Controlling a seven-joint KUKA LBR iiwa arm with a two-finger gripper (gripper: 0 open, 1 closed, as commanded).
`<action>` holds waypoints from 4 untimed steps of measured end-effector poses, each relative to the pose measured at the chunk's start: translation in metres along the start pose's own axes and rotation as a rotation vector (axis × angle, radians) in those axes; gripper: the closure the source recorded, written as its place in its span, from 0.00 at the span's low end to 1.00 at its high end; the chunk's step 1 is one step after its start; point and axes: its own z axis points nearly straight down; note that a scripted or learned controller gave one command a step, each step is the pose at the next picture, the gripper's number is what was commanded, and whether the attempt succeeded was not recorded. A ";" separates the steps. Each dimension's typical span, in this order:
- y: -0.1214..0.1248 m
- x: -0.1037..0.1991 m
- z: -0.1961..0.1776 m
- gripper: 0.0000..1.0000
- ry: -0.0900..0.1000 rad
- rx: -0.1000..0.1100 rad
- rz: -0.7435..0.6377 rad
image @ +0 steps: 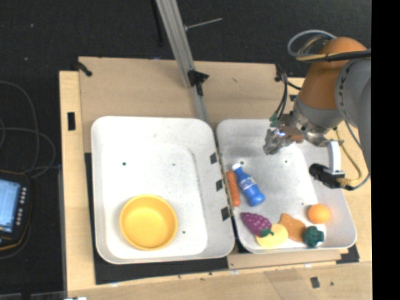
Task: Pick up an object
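Looking down from the one camera, we find the pincer [273, 141] hanging over the bare upper part of the right bin [250, 133], well apart from the toys; we judge it is poised before a descent, with no target yet settled. Nothing sits between its tips, but we cannot tell whether they are spread or pressed together, since they read as one dark blur under the wrist.

The candidates crowd the near half of that bin: a blue bottle [249, 185] lies just beside an orange carrot [232, 188] along the left wall, and a purple grape bunch [255, 222], a yellow piece [273, 236], a green piece [312, 235] and an orange ball [319, 214] sit nearer the front rim. The yellow and green shapes are too small to name surely.

A yellow bowl [149, 222] rests in the left bin [156, 142]. Part of the arm is cut off at the right.
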 end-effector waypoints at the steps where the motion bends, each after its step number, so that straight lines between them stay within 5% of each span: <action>1: 0.002 -0.002 -0.054 1.00 -0.001 -0.002 0.000; 4: -0.059 0.153 -0.060 1.00 0.002 0.006 -0.005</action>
